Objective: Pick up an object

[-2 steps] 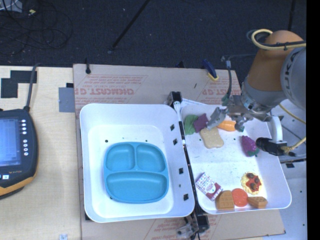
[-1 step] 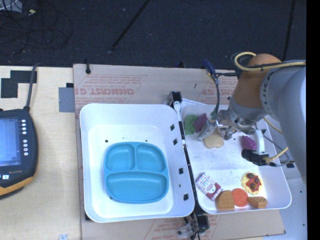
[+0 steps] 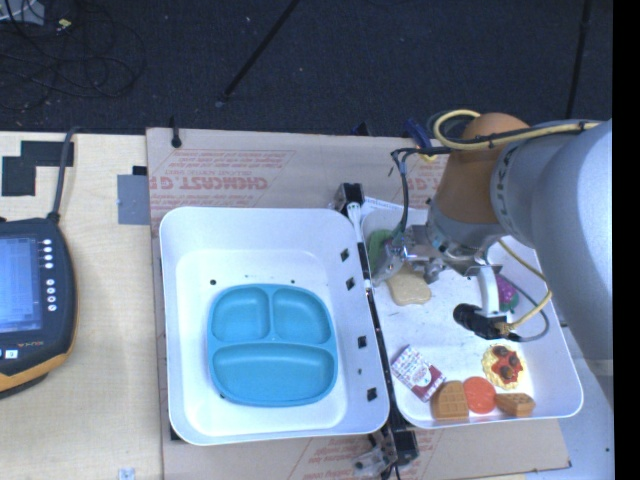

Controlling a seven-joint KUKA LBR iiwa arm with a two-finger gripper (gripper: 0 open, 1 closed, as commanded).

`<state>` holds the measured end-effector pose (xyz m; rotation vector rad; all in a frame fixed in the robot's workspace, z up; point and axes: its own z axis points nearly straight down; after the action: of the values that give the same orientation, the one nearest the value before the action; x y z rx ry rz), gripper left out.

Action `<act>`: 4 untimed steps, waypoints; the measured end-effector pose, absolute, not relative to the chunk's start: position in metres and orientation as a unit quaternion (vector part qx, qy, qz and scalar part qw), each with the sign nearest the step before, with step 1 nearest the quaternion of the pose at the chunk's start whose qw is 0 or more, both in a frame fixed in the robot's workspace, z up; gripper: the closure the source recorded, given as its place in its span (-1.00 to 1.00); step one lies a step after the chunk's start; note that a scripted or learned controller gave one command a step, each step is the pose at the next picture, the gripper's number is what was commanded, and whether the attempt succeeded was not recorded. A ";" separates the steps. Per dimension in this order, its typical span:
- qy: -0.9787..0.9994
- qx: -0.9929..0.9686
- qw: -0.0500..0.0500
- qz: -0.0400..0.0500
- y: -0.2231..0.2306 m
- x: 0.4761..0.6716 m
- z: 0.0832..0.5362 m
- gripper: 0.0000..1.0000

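Bench: cardboard sheet (image 3: 250,168) under two white bins, dark floor behind.

Right bin (image 3: 560,393), near edge: waffle (image 3: 451,400), tomato slice (image 3: 480,395) and bread piece (image 3: 515,404) touching in a row; tart (image 3: 503,364) just behind; red packet (image 3: 415,369) to their left.

Left bin (image 3: 185,268): blue tray (image 3: 271,344), three compartments.

Right bin, farther: pale cookie (image 3: 409,289), with a green item (image 3: 379,246) near the wall beyond it.

Gripper (image 3: 415,260): directly over the cookie; how wide it stands and whether it grips cannot be told.

Handling, judged: cookie looks light, stiff, probably plastic and slick; pinch across its narrow width, near the middle.
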<state>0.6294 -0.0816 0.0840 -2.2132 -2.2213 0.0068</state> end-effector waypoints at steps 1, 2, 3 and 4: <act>-0.707 -0.707 0.003 0.002 -0.085 0.616 0.085 -1.00; -0.707 -0.707 0.001 0.001 -0.111 0.645 0.084 -1.00; -0.706 -0.708 0.003 0.001 -0.090 0.580 0.085 -1.00; -0.708 -0.706 0.000 0.000 -0.084 0.647 0.107 -1.00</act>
<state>0.6466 -0.0842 0.1073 -2.2175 -2.2249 0.0005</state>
